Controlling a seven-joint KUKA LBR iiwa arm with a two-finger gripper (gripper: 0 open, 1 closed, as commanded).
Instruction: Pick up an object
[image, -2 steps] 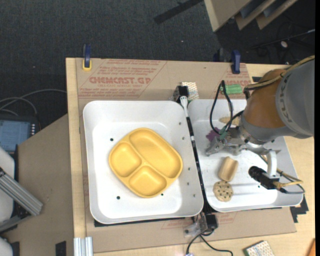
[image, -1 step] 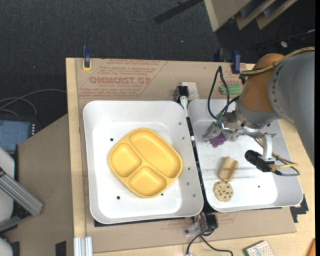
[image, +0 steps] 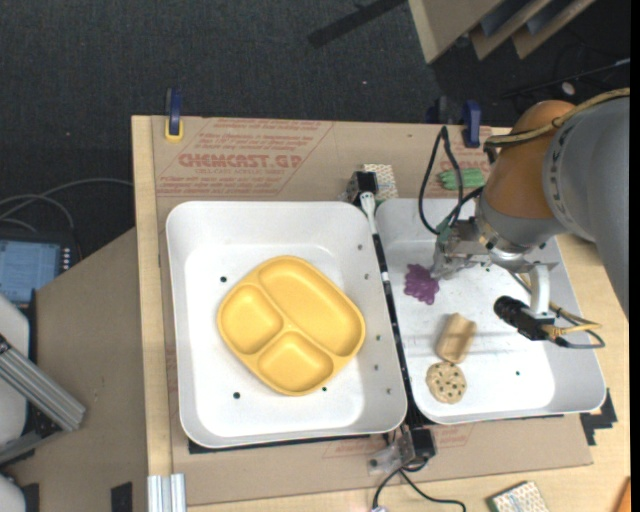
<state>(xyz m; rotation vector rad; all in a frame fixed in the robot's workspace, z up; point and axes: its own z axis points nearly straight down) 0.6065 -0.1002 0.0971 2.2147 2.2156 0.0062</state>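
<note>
Taking the left white bin (image: 190, 300) as your landmark: inside it you see a plain yellow three-compartment plate (image: 290, 323). In the white bin to its right (image: 570, 385) you find a purple grape cluster (image: 421, 284), a tan block (image: 455, 337) and a light-brown cookie (image: 446, 381) dotted with dark chips. Behind both, you see the brown cardboard tabletop (image: 250, 160) printed with red lettering. The arm (image: 560, 170) is grey and orange.

Arm (image: 530, 180) crowds right bin's (image: 570, 390) rear; front open around cookie (image: 446, 381), seemingly.
</note>
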